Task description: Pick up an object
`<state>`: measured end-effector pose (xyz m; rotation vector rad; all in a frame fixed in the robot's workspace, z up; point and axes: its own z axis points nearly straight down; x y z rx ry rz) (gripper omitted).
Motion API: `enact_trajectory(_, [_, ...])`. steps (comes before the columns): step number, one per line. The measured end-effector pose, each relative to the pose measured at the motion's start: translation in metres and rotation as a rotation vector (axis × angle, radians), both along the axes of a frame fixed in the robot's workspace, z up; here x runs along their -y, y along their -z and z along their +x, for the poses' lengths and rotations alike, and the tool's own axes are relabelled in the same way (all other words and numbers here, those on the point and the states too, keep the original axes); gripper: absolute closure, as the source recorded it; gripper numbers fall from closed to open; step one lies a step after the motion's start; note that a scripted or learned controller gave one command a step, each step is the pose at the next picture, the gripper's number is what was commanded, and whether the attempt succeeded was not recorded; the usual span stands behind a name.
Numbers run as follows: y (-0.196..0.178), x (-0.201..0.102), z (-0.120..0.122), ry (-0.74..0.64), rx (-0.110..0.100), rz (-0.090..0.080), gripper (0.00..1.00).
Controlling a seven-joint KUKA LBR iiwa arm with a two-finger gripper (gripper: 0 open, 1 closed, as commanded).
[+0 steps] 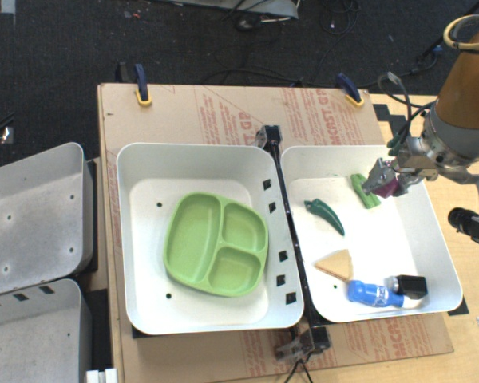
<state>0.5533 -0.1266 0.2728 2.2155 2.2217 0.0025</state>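
The right bin (431,238) holds a light green block (364,191) near its back, a dark green pepper-shaped piece (326,215) left of centre, a tan wedge (336,264), and a blue bottle with a black cap (385,291) at the front. My gripper (385,182) hangs over the back right of this bin, right beside the light green block, with a purple bit at its tip. The arm covers the fingers from this angle.
The left bin (136,214) carries a light green divided plate (217,245). A black divider with clips (286,230) runs between the bins. Spare white bins (32,206) lie off the bench to the left. Cardboard (223,110) lines the bench.
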Motion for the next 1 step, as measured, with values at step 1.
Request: enact_trajectory(1, [0.0156,-0.0487,0.0138,-0.002,-0.005,0.002,1.0])
